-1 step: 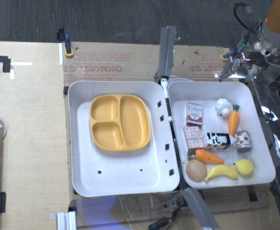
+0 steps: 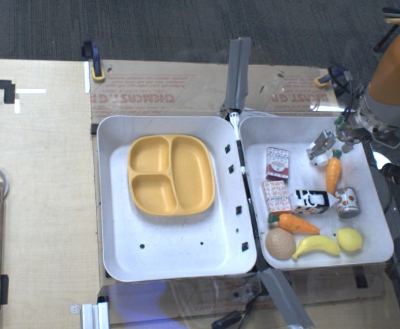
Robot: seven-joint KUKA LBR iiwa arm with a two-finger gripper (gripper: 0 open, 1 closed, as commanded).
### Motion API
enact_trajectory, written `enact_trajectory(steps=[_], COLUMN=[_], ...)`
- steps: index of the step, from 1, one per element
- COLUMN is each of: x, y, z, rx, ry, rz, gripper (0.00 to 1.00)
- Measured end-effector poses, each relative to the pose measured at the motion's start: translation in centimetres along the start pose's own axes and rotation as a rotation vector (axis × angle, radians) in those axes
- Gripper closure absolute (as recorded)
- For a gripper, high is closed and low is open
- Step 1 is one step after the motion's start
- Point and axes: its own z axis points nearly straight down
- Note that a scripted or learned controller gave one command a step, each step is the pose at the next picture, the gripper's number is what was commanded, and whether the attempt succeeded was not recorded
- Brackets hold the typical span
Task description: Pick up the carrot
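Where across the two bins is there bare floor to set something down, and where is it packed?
Free: the left bin floor in front of and around the yellow divided plate; the right bin's back-left corner above the cartons. Crowded: its front, with egg, banana, lemon, can and two carrots, one by the gripper.

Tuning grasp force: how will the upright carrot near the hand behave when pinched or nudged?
The carrot by the hand looks like smooth moulded plastic, so probably stiff, light and a bit slippery. Its body tapers to a point, so a pinch low down may squeeze it out; mid-body seems safer. Being round, it will likely roll if nudged, perhaps toward the can.
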Motion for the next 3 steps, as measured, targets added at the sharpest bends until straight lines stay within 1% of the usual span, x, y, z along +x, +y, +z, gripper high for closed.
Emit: enact_trajectory(steps=[1,2,3], x=[-2.1,-2.1,-1.3], y=[-2.1,-3.5,-4.7], z=[5.9,6.3,6.2], rx=[0.0,-0.006,-0.005], ry=[0.011,0.005,0.014], rz=[0.105,-0.064,0.268], gripper=[0.0,0.0,0.0])
